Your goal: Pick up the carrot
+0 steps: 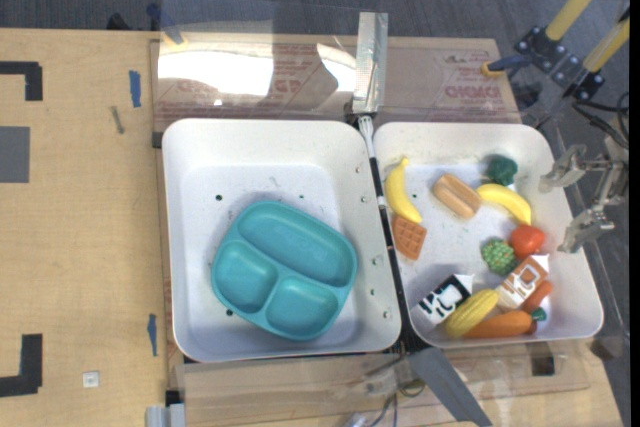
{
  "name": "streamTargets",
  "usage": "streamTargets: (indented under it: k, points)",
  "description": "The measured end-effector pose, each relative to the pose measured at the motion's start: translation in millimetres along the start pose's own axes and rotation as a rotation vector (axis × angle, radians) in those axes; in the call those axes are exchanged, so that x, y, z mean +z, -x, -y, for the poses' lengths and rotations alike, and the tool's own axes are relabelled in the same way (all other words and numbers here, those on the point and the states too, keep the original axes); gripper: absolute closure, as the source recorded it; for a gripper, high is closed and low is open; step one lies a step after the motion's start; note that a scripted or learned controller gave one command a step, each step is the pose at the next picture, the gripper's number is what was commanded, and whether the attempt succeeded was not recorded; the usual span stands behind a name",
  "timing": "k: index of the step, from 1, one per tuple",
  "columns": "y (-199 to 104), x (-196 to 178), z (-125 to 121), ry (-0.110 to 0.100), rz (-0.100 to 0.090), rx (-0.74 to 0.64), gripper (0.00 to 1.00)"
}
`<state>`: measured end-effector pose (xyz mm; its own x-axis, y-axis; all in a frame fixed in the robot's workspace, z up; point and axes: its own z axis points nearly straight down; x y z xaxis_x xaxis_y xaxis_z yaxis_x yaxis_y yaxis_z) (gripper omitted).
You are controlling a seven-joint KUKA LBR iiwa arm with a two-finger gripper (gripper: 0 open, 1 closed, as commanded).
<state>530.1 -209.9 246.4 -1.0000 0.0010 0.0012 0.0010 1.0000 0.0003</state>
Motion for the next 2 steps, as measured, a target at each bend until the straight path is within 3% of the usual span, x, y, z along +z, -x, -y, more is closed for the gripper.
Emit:
streamTargets:
  k: [1, 2]
  points:
    - [-51, 111, -41, 0.004, -0.010, 0.016, 0.00]
    - [-30, 159, -66, -0.002, 0.007, -0.006, 0.00]
